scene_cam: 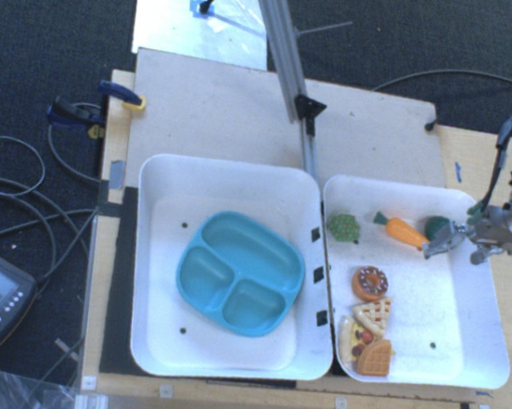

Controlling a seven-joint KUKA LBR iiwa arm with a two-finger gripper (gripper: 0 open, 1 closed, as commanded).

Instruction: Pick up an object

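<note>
Right bin's (pixel 492 333) outer half lies open — toy food (pixel 370 317) crowds its left side, by the divider.

The arm reaches in from the right, its gripper (pixel 457 239) apparently angled down and leftward.

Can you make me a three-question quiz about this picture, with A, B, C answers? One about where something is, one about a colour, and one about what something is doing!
1. Where is the plate?
A. In the left bin
B. In the right bin
C. On the floor

2. What colour is the carrot?
A. Purple
B. Orange
C. Blue

3. What is on the plate?
A. A doughnut
B. A pizza slice
C. Nothing

Answers:
1. A, the plate lies in the left bin.
2. B, the carrot is orange with a green top, lying in the right bin.
3. C, its three sections are bare; the doughnut and pizza slice lie in the right bin.
</note>
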